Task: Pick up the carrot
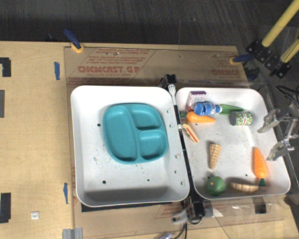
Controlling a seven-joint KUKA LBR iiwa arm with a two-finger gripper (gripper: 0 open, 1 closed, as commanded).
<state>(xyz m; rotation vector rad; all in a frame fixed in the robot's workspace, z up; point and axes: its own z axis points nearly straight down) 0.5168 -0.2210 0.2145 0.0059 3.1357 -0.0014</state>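
An orange carrot (259,164) with a small green end lies in the right bin (239,138), close to its right wall and pointing up the view. A second orange, carrot-like piece (200,118) lies near the bin's back left, beside a blue bottle (207,108).
The left bin (89,148) holds a teal divided plate (135,132). Also in the right bin are a purple-white box (196,99), a green can (240,118), a cone (215,155), a green round fruit (215,184), a tan piece (244,186) and orange strips (190,132). Metal fixtures (278,133) stand at its right wall.
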